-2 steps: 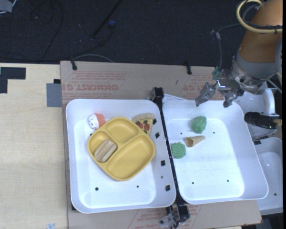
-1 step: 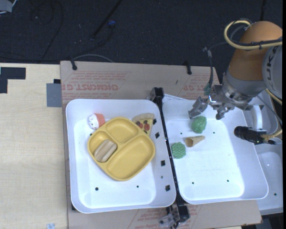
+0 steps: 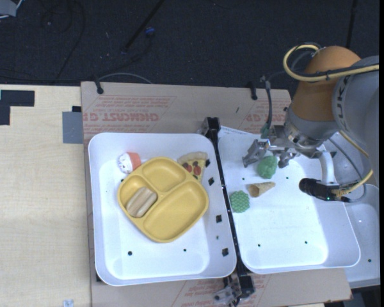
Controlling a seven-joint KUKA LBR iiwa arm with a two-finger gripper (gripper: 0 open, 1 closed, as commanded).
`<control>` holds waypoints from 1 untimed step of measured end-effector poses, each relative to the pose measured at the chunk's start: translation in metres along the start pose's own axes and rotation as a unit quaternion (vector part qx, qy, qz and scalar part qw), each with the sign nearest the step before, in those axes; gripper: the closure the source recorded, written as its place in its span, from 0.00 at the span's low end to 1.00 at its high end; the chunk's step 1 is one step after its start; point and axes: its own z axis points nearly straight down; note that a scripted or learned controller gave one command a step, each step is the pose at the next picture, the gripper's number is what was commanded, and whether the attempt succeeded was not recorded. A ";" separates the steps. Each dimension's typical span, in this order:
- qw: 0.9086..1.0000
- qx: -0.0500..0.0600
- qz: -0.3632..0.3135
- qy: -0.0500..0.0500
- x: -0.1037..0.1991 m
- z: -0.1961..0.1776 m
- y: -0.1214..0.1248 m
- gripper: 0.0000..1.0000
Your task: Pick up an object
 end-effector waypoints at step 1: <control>1.000 0.001 0.000 0.000 0.002 0.050 -0.010 0.00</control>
